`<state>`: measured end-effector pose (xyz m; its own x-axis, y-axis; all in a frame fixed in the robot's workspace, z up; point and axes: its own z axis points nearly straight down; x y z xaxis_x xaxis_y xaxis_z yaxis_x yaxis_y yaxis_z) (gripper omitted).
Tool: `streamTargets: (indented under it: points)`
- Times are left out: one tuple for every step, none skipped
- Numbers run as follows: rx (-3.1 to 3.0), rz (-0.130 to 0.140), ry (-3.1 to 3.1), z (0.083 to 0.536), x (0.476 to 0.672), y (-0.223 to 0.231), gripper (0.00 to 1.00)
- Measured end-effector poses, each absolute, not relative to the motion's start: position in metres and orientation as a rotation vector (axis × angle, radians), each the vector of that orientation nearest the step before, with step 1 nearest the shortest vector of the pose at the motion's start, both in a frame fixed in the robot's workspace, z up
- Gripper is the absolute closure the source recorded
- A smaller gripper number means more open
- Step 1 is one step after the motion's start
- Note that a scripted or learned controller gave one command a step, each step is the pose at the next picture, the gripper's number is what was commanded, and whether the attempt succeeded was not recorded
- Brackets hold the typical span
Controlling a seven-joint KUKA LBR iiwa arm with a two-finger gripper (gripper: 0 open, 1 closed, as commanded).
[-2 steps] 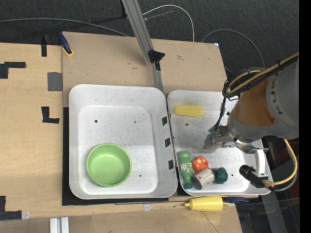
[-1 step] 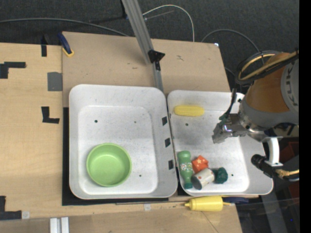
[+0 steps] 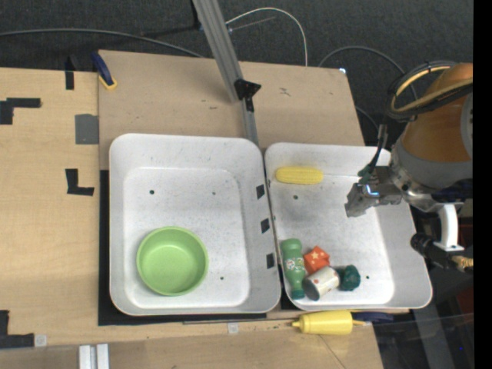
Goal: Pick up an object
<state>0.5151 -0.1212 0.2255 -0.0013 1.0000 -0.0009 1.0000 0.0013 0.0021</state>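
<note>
While unreadable, pattern on green can [image 3: 292,266] beside orange block [image 3: 316,258].

A bowl [image 3: 172,261] lies in the left bin [image 3: 123,206], a corncob [image 3: 299,176] in the right bin [image 3: 400,283].

Setting: a robotics lab or test bench, as you would have seen it from above. Evidence you had before you: a plain plywood bench top [image 3: 177,91] marked with strips of black tape [image 3: 75,181]; two shallow white bins [image 3: 184,148] set side by side on a dark mat; a grey metal pole [image 3: 219,37] rising on a clamp behind them; loose cables [image 3: 269,14] trailing over dark carpet; the grey and orange industrial arm [image 3: 438,141] reaching in from your right. Nothing domestic framed the bench.
</note>
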Motion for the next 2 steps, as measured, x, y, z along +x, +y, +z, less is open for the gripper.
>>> streamTargets:
  points:
    - [2.217,0.003,2.221,0.276,0.516,-0.121,1.00]
    - [2.217,-0.002,2.230,0.257,0.528,-0.071,1.00]
